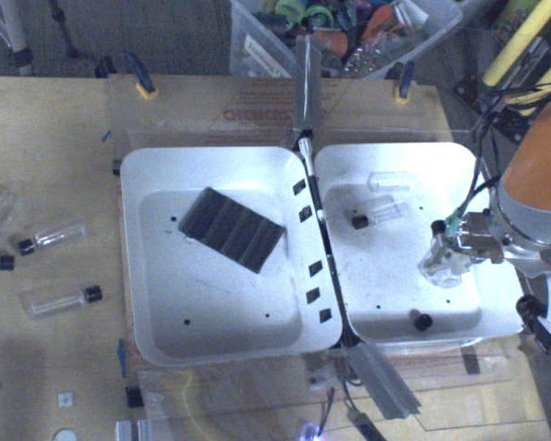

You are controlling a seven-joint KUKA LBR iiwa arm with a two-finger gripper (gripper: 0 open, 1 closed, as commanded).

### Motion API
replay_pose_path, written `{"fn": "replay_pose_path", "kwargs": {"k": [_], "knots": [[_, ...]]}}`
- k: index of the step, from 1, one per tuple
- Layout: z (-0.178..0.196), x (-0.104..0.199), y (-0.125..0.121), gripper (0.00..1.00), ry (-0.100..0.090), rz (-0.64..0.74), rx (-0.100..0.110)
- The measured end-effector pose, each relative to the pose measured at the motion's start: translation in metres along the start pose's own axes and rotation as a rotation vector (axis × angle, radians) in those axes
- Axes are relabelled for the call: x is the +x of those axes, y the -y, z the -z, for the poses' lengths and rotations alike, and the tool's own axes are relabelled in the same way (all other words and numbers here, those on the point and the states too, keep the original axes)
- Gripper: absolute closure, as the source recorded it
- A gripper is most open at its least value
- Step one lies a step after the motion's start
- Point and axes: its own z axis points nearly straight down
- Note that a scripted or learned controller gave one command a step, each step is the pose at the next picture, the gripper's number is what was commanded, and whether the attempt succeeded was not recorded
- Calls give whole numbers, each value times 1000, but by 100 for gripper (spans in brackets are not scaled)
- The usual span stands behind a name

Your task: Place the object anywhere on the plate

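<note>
The end effector (445, 246) is hovering over the right bin (459, 315), seemingly pinching a clear vial (438, 266); next it is needing to travel left toward the dark plate (232, 229).

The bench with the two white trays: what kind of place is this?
Probably a robotics lab set up for grasping trials. A robot arm reaches over two white bins, small clear vials lie scattered on the wooden bench, and a tub of assorted objects sits behind.

The plate (232, 229) lies in the left bin (147, 168).
</note>
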Motion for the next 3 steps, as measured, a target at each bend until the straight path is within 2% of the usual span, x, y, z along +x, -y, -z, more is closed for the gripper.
{"fn": "replay_pose_path", "kwargs": {"k": [1,2,3], "knots": [[-55,87,-59,100,1,-54,-5],[-54,94,-114,100,3,505,-9],[-53,145,-179,100,3,283,-8]]}}
